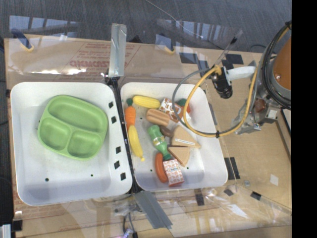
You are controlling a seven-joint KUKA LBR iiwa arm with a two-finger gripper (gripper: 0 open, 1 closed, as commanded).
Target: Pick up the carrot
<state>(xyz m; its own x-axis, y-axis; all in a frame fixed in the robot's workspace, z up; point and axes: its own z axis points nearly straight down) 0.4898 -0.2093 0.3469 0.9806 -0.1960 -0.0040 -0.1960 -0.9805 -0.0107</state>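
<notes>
Orange showed in two places, operator: the carrot [130, 117] lay along the left wall of the right bin [214, 168], green top toward the back, and a second orange piece [161, 168] sat near that bin's front, half covered by a small red-and-white packet [173, 172], so you could not tell what it was. Just in front of the carrot lay a banana [134, 142]; a corn cob [146, 101] rested behind and to its right. Further right of the carrot, a hot dog [158, 117], a green bottle [157, 139] and sandwich wedges [182, 148] crowded together, their edges overlapping.

The arm [280, 68] was cut off by the frame, well to the right of the carrot and outside the bin. You could not tell how its tool stood; a yellow cable [198, 131] looped over the bin's right side.

Left of the carrot, the other bin [29, 177] held a green divided plate [73, 126]. Both bins sat on a cardboard-brown bench [262, 192] under wrinkled clear plastic; dark carpet [74, 4] lay behind.
</notes>
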